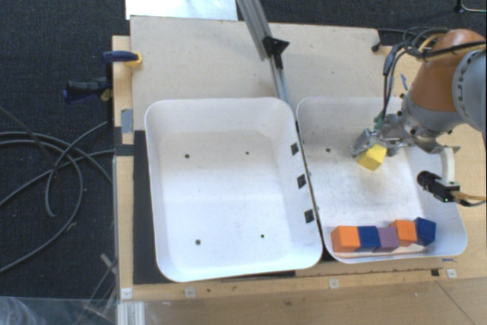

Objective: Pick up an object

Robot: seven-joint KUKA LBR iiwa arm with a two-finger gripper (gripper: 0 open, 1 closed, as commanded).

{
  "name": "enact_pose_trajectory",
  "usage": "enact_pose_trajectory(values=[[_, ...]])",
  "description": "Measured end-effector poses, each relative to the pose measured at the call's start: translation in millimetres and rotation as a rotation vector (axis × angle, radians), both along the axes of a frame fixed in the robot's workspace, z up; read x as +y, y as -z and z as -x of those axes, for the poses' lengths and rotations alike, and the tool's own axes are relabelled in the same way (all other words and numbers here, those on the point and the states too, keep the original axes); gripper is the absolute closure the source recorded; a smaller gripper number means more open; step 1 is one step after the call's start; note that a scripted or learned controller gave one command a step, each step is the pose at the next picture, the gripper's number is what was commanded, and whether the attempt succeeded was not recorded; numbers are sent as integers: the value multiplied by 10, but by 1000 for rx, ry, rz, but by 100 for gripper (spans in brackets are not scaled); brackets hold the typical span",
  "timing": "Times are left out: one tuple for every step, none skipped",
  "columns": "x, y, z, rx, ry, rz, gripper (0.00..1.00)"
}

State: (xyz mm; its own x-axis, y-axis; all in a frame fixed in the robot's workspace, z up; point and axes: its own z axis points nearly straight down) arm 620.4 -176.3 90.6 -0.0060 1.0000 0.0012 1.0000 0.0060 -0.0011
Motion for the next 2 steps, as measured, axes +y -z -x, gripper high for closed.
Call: enact_pose_trajectory(values=[[-23,-119,-22,-6,0,2,100],[-22,-115,-21,-6,0,2,0]])
